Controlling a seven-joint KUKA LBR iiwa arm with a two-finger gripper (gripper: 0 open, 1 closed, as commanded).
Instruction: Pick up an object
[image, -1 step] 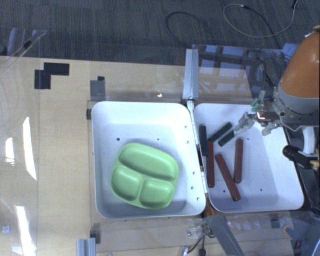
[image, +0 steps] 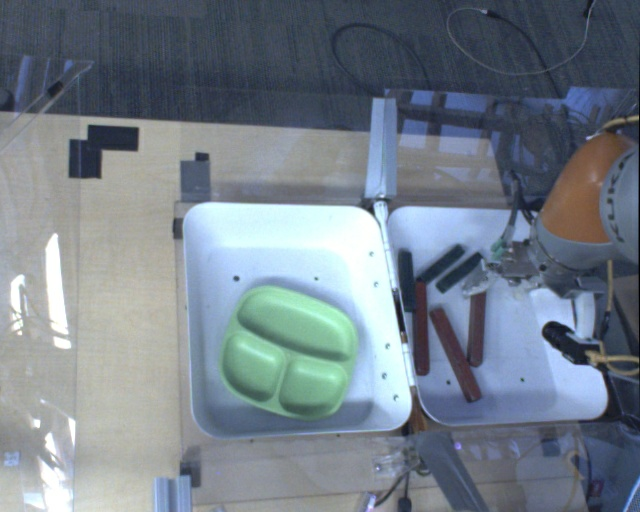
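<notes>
Sticks, three reddish-brown (image: 453, 354) and several dark ones (image: 452, 266), lie flat in the right bin (image: 570, 400), thin and straight-edged. From the right, the grey arm (image: 585, 200) bends over them, its gripper (image: 497, 264) low beside the dark sticks; how wide it stands I cannot tell. A glossy green three-compartment tray (image: 289, 350) fills the left bin (image: 210, 300).

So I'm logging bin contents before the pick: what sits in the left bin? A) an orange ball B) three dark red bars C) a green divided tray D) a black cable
C: the green divided tray lies alone in the left bin, while the dark red bars lie in the right bin.
</notes>
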